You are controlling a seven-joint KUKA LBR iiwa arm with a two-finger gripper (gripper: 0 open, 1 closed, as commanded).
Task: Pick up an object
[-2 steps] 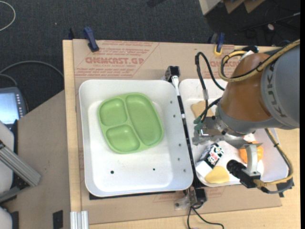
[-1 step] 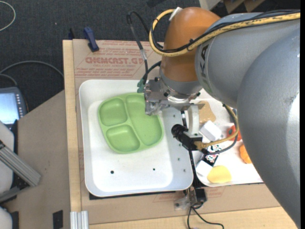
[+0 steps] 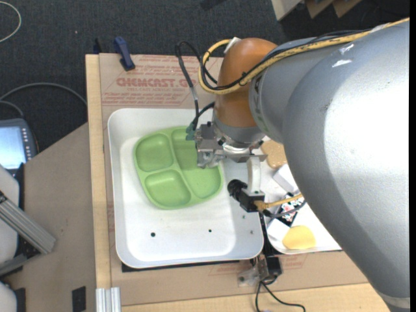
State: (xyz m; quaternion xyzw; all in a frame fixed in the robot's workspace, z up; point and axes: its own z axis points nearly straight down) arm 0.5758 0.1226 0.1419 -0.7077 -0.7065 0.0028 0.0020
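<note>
Dark carpet surrounds your bench [image 3: 97, 174], a board topped with printed brown cardboard, cables trailing across the floor at left. Biggest in your view is the grey arm [image 3: 338, 142], sweeping in from the right and hiding most of the right bin [image 3: 325, 244]. Its orange band [image 3: 242, 77] sits above the wrist, which points steeply down over the left bin [image 3: 175, 239].

Inside that bin lies a green divided tray [image 3: 172, 171], flat, toward the bin's far side, its right edge tucked under the wrist. You'd judge this the candidate for the pick. In the right bin, a small yellow object [image 3: 299, 238] lies near the front, with a black-and-orange item [image 3: 286, 207] just beside it.

Your gripper [image 3: 207, 158] hangs at the tray's right compartment, at or just above the surface; whether it is spread or closed you cannot tell.

Judged from this, you're at the descend-and-grasp step. Next calls for closing on the tray's rim or divider, then lifting straight up.
</note>
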